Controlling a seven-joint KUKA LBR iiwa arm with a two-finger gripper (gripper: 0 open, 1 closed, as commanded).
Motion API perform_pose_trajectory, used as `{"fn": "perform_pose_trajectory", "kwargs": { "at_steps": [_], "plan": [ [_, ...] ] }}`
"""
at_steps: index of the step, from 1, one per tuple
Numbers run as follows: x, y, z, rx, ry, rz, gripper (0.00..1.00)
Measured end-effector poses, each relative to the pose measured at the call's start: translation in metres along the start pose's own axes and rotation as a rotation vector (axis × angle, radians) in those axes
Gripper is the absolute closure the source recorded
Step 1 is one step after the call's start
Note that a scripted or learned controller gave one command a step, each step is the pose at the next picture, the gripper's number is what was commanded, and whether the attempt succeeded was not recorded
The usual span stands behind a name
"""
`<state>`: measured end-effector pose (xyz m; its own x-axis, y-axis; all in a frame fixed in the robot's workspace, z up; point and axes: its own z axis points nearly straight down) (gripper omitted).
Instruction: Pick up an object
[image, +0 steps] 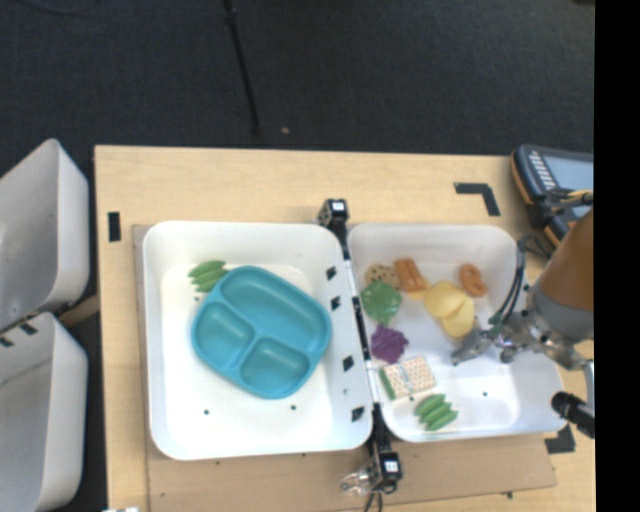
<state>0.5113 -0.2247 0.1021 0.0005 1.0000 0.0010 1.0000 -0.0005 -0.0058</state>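
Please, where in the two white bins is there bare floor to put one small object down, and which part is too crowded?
Left bin: bare floor along its near edge, below the blue tray. Right bin: a bare patch between the green pea pod and the gripper. The right bin's far-left part is crowded: cookie, yellow fruit, purple grapes.

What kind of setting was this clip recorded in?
Likely a robotics lab grasping station: a wooden bench bears two white bins, one holding a blue divided tray, the other toy foods such as a yellow piece, with the gripper above them.
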Motion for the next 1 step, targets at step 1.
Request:
{"fn": "perform_pose_trajectory", "kwargs": {
  "at_steps": [1],
  "plan": [
    [-0.0017, 0.0014, -0.0121, -0.004, -0.001, 0.004, 1.0]
  ]
}}
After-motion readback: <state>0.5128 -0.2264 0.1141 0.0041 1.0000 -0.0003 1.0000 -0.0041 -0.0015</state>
